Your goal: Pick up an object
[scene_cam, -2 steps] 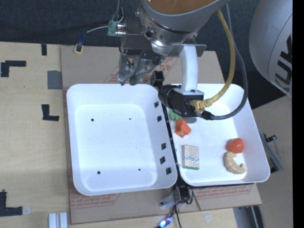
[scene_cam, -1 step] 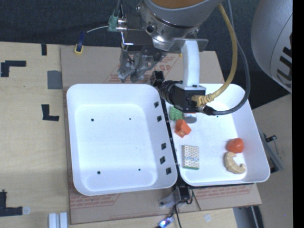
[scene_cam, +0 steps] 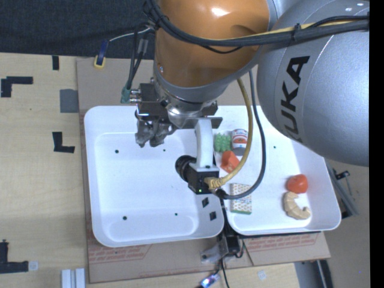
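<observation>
orange wrist band [scene_cam: 210, 23] of the arm sits closest to the lens, filling the top centre, with black cables looped across it. grey arm housing [scene_cam: 324, 71] extends to the right and carries large black lettering, of which "uka" is readable; the first letter is cut off by the curve of the housing.

gripper [scene_cam: 151, 135] hangs below the wrist over the upper part of the left bin [scene_cam: 108, 221]. whether its fingers are spread or pressed together cannot be determined, and no object is visible between them.

right bin [scene_cam: 318, 218] holds all visible objects:
- red tomato-like item [scene_cam: 297, 183] near the right rim.
- tan curved pastry-like item [scene_cam: 296, 207] just below it, close or touching.
- flat printed packet [scene_cam: 240, 198] at the left edge; print unreadable.
- orange-red piece [scene_cam: 229, 159], a green item [scene_cam: 222, 141] and a small can [scene_cam: 239, 138] with a red and white label, clustered at the upper left behind a white bracket [scene_cam: 204, 144]; label text unreadable.

both bins rest on the counter [scene_cam: 36, 179], which bears black angular marks.
</observation>
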You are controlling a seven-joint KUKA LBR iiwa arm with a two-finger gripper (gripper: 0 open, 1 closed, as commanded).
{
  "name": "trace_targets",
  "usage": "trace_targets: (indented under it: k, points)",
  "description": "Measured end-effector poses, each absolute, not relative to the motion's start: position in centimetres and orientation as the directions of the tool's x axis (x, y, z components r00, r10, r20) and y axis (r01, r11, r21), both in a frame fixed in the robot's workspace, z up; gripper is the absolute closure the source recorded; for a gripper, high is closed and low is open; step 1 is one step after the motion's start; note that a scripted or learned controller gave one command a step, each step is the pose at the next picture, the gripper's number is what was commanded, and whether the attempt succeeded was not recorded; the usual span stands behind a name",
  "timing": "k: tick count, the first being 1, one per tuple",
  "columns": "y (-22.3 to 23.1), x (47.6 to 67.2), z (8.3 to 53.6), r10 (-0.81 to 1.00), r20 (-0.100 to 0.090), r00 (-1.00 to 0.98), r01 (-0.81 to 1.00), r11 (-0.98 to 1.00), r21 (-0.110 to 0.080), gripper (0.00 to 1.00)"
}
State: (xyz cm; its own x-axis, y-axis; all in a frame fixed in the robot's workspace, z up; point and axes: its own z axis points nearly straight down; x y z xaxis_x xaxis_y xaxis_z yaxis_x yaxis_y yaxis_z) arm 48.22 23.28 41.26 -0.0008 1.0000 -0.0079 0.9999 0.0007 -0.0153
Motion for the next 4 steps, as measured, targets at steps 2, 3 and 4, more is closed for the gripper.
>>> trace_targets:
  k: [2, 3, 4]
  points:
    - [23.3, 48.0, 33.9, 1.0, -0.004, -0.003, 1.0, 0.003, -0.011, 1.0]
    - [23.3, 54.3, 32.6, 1.0, -0.002, 0.0, 1.0, 0.0, -0.002, 1.0]
    - [23.3, 52.8, 30.7, 1.0, -0.002, -0.003, 1.0, 0.003, -0.006, 1.0]
